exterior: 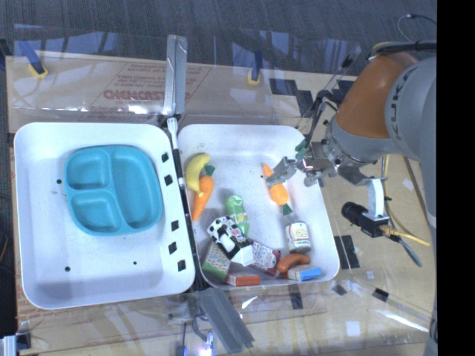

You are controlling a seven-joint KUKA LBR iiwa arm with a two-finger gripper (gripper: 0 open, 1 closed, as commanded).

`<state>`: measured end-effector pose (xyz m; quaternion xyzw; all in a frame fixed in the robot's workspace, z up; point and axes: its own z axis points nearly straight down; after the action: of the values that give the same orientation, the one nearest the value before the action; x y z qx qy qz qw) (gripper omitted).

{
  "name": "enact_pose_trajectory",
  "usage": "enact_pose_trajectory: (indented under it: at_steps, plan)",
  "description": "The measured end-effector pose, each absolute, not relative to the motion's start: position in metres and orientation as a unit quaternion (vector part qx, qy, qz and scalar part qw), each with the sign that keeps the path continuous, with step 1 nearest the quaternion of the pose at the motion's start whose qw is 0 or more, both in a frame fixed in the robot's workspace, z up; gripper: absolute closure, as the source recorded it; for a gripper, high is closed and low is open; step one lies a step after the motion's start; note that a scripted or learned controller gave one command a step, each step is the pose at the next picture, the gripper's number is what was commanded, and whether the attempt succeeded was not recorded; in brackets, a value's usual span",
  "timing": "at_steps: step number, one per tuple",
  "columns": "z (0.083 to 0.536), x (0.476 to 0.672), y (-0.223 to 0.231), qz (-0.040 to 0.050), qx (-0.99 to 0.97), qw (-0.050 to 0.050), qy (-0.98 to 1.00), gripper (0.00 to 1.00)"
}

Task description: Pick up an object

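While the sausage (292,262) and small jar (298,236) crowd the near corner of the right bin (245,133), my gripper (286,175) hovers farther back over a small orange carrot (278,193). Whether it grips anything, I cannot tell. Closing off-centre could squirt the carrot sideways toward the far wall.

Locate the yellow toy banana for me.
The yellow toy banana lies in the right white bin, upper left corner, just above the orange toy carrot.
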<state>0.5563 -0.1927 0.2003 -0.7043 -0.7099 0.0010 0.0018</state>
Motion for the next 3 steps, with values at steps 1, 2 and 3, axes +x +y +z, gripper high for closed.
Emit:
enact_pose_trajectory:
  at_steps: [1, 2, 3]
  plan:
    - [0.094, 0.622, -0.208, 0.0001, -0.669, 0.0, -0.744, 0.0]
    - [0.105, 0.623, -0.207, 0.0005, -0.666, 0.0, -0.746, 1.0]
    - [0.095, 0.619, -0.208, -0.0007, -0.654, 0.0, -0.757, 1.0]
